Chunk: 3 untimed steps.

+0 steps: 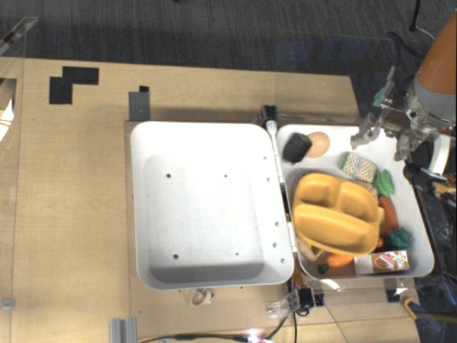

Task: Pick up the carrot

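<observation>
Counter (71, 213): you are looking down on one wooden counter that is carrying two shallow white bins side by side.
Left bin (203, 206): one; its white floor is showing a few small dark dots.
Right bin (421, 252): one; it is holding all the loose things, crowded together.
Arm (437, 70): one, coming in from the right, with its orange band showing at the upper right corner.
Claw (385, 140): one; it is hanging over the far right corner of the right bin, its two fingers are standing apart, and nothing is sitting between them.
Carrot (388, 213): one, orange-red; it is lying along the right side of the right bin, just beside the yellow tray and partly hidden by it, with the green leafy piece (384, 182) at its far end.
Yellow tray (335, 214): one, large, with moulded compartments; it is taking up the middle of the right bin and lying over other things.
Patterned block (359, 167): one, sitting near the claw, between it and the yellow tray.
Black piece (296, 146): one, touching one pale round thing (318, 144) at the far left of the right bin.
Teal piece (398, 236): one, just beside the near end of the carrot.
Small carton (390, 261): one, lying at the near edge of the right bin.
Orange piece (340, 261): one, peeking out under the near edge of the yellow tray.
</observation>
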Each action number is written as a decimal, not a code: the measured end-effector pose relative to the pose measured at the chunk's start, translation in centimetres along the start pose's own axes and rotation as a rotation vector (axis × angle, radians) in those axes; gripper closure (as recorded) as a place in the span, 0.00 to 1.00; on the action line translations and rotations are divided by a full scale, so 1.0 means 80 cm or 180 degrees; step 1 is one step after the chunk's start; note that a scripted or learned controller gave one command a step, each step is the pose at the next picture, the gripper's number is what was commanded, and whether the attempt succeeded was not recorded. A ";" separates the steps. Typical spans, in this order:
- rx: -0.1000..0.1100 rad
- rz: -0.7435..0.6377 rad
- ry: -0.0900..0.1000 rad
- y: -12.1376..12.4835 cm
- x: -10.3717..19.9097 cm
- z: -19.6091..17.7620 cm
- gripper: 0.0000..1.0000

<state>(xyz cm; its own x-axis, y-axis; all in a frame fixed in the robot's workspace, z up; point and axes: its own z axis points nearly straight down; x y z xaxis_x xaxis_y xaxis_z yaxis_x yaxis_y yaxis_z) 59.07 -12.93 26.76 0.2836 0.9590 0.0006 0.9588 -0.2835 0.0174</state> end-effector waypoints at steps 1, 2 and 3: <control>0.0062 -0.0043 -0.0002 -0.077 0.010 0.166 0.00; -0.0002 0.0938 0.0020 -0.030 -0.016 0.218 0.00; -0.0040 0.0909 0.0027 -0.024 -0.013 0.201 1.00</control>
